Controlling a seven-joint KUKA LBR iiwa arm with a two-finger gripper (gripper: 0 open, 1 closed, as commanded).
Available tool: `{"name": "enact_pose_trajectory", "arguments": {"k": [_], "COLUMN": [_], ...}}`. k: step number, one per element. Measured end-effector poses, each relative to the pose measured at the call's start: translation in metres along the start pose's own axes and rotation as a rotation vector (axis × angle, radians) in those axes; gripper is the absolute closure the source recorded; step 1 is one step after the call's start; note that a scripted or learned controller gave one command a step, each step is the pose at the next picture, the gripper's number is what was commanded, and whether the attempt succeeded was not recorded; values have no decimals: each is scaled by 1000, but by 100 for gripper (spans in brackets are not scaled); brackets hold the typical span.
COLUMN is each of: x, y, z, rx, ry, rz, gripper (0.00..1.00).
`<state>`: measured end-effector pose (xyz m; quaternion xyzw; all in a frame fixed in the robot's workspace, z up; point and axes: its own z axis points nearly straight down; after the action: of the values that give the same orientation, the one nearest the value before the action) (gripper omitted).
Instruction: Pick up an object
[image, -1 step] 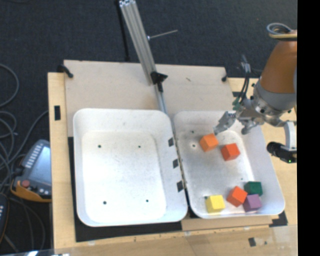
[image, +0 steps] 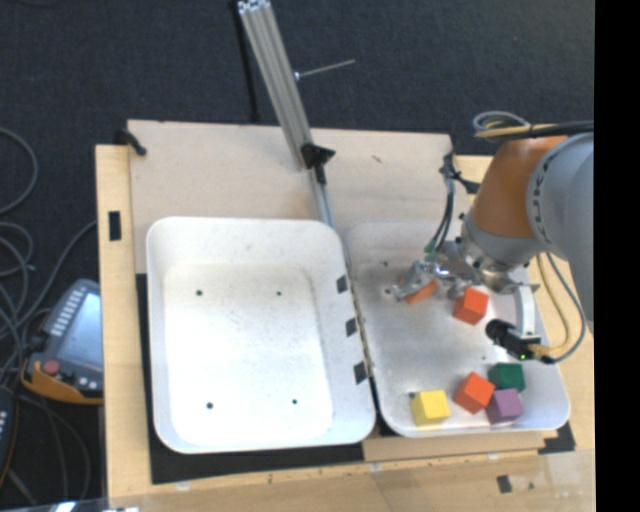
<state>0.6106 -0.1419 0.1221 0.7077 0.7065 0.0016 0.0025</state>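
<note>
We see the gripper (image: 412, 287) low in the right bin (image: 400, 250), fingers closed on a small orange piece (image: 423, 291). Just right of it lies an orange cube (image: 470, 305). Farther toward the front corner sit yellow (image: 433, 406), orange (image: 474, 392), green (image: 508, 376) and purple (image: 505, 404) blocks

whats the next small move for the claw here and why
Probably a short shift toward the orange block, then down over it. The claw sits low in the right bin, just left of that block and apart from it. The yellow block, a second orange block, a green block and a purple block lie clustered farther off at the bin's near edge.
</note>
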Motion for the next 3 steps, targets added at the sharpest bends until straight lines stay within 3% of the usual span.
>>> {"name": "enact_pose_trajectory", "arguments": {"k": [1,2,3], "x": [22,42,41], "y": [58,20,16], "z": [26,24,25], "rx": [2,6,6], "ry": [1,0,0], "rz": [-7,-2,-1], "gripper": [0,0,0]}}
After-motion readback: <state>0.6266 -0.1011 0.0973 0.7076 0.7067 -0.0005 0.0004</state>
